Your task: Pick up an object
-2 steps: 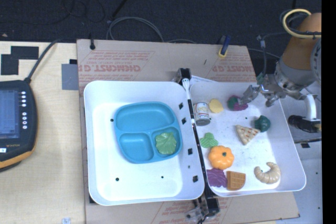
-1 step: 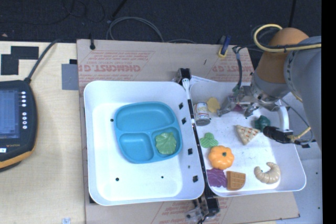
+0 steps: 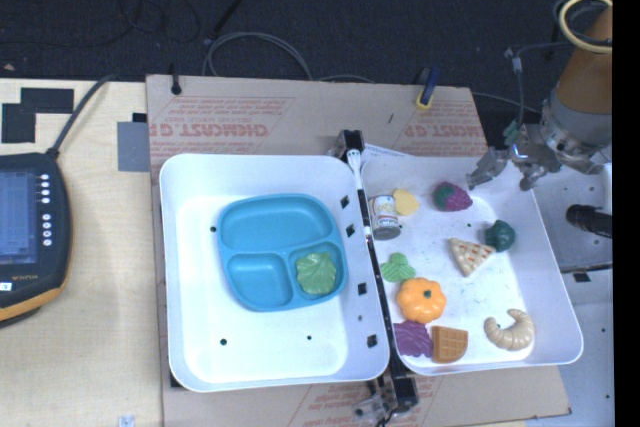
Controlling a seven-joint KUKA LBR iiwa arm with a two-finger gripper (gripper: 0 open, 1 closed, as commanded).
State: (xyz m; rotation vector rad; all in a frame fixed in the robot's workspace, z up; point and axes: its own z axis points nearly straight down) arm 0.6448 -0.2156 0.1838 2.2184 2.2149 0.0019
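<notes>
You are looking at the gripper (image 3: 508, 167) hovering over the far right corner of the right bin (image 3: 560, 300), its fingers spread apart and grasping nothing. The purple toy (image 3: 452, 197) is lying just inside that corner, nearest the fingers. The croissant (image 3: 510, 330) is resting near the bin's near right corner, beside the waffle (image 3: 449, 344).
</notes>
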